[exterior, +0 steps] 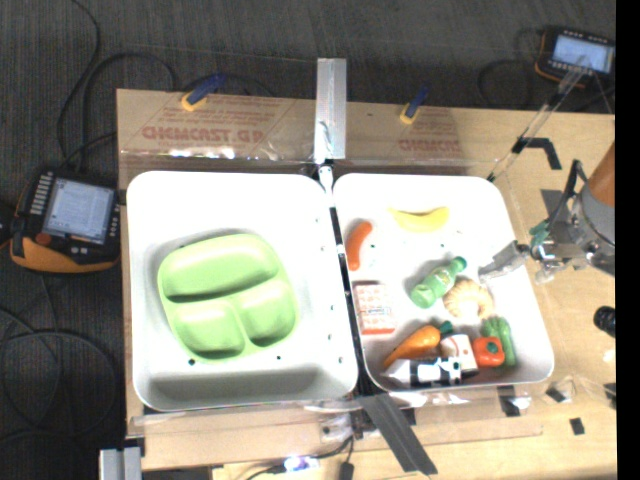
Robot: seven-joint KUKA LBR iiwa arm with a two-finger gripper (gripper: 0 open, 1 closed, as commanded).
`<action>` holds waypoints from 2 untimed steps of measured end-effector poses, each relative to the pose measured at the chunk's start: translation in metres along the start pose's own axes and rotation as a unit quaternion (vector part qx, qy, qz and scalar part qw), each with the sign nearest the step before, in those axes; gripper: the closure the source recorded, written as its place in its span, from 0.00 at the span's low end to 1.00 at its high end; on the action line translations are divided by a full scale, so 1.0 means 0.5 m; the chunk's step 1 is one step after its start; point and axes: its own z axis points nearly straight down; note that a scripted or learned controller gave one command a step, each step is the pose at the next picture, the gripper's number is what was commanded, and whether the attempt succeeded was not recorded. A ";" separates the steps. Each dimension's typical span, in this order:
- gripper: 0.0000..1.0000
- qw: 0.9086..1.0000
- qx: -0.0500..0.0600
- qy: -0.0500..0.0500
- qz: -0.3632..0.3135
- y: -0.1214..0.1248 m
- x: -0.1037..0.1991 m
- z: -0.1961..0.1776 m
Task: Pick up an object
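Two shallow, glossy white bins sit side by side; the left bin [150,368] holds a pale green moulded tray [228,293] with three rounded compartments; the right bin [500,203] holds small toy foods: a curved yellow banana [419,217], a red sausage shape [357,240], a green bottle [437,281], a pointed orange carrot [414,345] and a flat printed card [372,307]; the metallic gripper [497,263] hangs over the bin's right rim, grasping nothing, though its fingers look too blurred to judge.
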 end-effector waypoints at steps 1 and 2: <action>0.00 1.000 -0.001 -0.001 0.024 -0.007 -0.021 -0.097; 0.00 0.997 0.000 0.000 -0.080 0.081 0.024 0.154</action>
